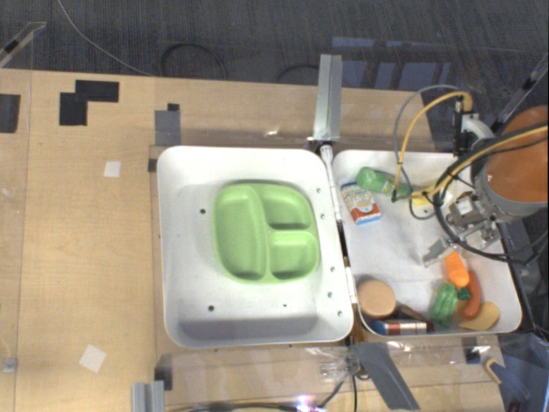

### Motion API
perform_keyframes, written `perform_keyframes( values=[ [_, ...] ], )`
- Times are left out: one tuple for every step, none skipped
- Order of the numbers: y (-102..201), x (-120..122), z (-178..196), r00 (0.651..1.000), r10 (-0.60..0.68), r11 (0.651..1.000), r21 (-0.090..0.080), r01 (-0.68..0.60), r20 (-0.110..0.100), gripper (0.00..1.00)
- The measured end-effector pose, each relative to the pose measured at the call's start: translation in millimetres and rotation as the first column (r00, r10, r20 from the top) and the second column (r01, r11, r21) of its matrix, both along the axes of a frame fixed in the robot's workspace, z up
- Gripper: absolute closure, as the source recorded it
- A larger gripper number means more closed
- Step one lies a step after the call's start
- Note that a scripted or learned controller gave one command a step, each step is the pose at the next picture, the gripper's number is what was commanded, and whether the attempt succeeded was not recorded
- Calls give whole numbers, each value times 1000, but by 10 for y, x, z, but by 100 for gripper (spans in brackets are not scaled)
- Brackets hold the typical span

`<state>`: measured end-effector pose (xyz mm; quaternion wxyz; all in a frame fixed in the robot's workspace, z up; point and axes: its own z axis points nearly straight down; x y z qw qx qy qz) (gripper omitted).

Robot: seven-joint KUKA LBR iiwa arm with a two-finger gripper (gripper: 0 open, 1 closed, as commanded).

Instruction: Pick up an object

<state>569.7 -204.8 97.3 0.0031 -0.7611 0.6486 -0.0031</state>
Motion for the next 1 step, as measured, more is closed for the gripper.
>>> perform_keyframes(
  values=[
    [180, -211, -64, 1000, 15, 1000, -4, -15, 7, 0]
  ],
)
